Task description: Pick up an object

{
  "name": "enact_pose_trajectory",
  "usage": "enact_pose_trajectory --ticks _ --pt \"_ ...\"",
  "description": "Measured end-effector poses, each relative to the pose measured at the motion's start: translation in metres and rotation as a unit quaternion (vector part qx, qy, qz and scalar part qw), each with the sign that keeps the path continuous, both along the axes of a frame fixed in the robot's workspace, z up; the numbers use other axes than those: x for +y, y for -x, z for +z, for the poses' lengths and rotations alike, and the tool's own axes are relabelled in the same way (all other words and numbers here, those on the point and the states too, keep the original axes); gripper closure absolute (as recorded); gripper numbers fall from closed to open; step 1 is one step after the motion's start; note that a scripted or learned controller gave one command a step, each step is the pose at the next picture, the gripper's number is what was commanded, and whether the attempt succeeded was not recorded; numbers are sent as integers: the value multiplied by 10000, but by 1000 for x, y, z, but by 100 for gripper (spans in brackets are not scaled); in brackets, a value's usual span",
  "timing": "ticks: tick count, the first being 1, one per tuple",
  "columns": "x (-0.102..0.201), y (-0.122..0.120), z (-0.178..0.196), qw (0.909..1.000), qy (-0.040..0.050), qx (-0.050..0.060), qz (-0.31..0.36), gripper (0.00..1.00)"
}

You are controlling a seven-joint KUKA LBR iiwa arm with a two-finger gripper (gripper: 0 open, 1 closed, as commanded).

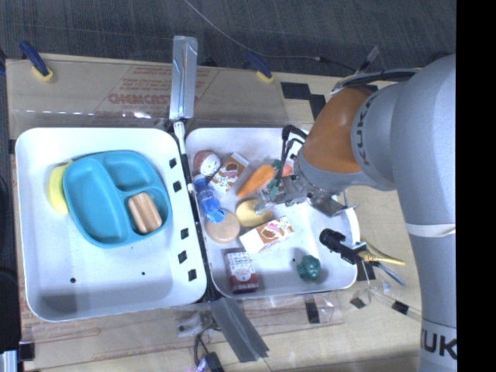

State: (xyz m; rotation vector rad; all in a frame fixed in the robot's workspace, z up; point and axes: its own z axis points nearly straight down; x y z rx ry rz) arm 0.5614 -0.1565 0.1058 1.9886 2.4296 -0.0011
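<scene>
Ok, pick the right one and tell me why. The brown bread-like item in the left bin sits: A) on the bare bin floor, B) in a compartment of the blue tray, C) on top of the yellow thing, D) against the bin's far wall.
B: the brown item lies in the lower right compartment of the blue tray in the left bin.

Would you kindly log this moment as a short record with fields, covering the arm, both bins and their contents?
arm: grey with orange band, reaching in over the right white bin
hand: low among the items, beside the orange carrot-shaped toy
left white bin: holds a blue divided plastic tray with a tan bread-like piece
right bin, near edge: small green round toy, dark red packet
</scene>
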Motion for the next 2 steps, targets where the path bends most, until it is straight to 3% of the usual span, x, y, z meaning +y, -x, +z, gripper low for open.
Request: enact_pose_trajectory --ticks 1,2 --pt "12 18 22 9959 -17 21 905 100" --pt "11 18 22 9959 -15 21 903 0"
